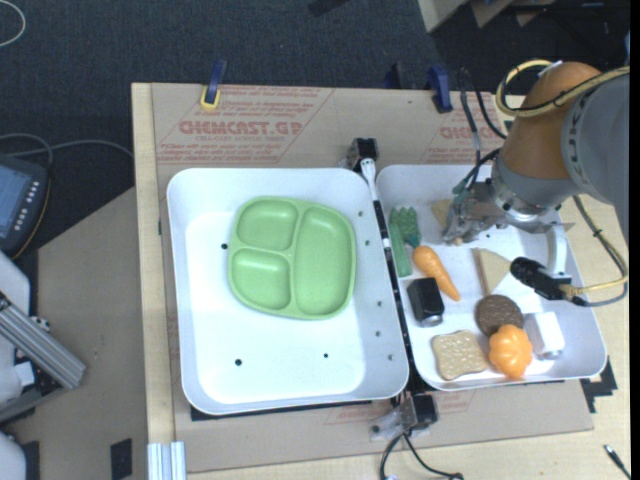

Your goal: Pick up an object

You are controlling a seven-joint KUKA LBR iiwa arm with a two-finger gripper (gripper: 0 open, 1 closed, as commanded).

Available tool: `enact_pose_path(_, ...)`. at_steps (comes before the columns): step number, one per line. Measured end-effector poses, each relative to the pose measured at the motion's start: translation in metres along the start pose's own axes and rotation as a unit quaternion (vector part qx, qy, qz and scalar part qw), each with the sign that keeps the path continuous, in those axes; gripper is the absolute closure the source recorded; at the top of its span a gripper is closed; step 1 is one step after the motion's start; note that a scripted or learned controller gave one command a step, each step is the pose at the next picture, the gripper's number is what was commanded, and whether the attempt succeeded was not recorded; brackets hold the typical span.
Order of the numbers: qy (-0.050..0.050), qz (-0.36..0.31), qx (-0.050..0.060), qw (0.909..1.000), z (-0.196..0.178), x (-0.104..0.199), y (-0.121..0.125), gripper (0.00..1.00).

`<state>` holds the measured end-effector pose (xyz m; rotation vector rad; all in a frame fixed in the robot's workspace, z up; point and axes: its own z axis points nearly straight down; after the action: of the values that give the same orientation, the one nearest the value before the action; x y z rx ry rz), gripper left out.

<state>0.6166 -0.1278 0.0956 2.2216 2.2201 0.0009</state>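
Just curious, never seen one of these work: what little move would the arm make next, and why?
Probably straight down a little. The gripper hangs at the back of the right bin, close to a tan wedge, with nothing visibly between its fingers, so lowering onto that piece seems likeliest.

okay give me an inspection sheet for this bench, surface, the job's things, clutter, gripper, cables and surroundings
Surface: brown bench board bearing left bin and right bin.
Job's things: in the right bin, carrot, green vegetable, black block, bread slice, orange pumpkin, brown round piece, tan wedge.
Clutter: green divided plate in the left bin.
Gripper: gripper low over the right bin's far end.
Cables: yellow and black cables at the arm.
Surroundings: dark carpet, clamps.
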Motion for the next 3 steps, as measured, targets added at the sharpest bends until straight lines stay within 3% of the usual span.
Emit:
enact_pose_path(2,-0.001,0.0,-0.004,1.0,-0.125,-0.01,0.006,1.0)
enact_pose_path(3,-0.001,-0.001,-0.001,1.0,-0.13,-0.01,0.006,1.0)
